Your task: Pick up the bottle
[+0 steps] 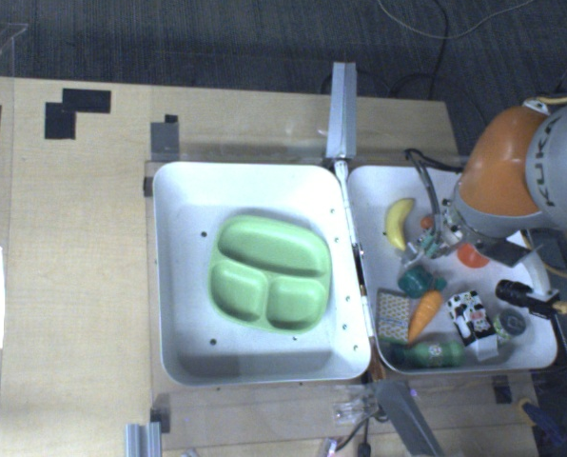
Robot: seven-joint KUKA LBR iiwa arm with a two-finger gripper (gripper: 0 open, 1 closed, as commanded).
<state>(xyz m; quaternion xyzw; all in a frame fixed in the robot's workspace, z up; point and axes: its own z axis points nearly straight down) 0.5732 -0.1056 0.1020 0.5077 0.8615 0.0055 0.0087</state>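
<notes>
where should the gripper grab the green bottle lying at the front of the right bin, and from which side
Probably across the middle of the green bottle, coming straight down from above. It lies on its side along the right white bin's front wall, so the fingers should straddle its narrow width. The orange carrot sits just behind it, leaving little room there. The gripper is farther back, near the yellow banana.

A green divided tray (269, 271) sits mid left bin (174, 255). In the right bin (369, 208): a banana (398, 223) at twelve o'clock, a carrot (422, 315) centrally, perhaps a mesh pad (392, 316) just beside it at nine o'clock.
</notes>
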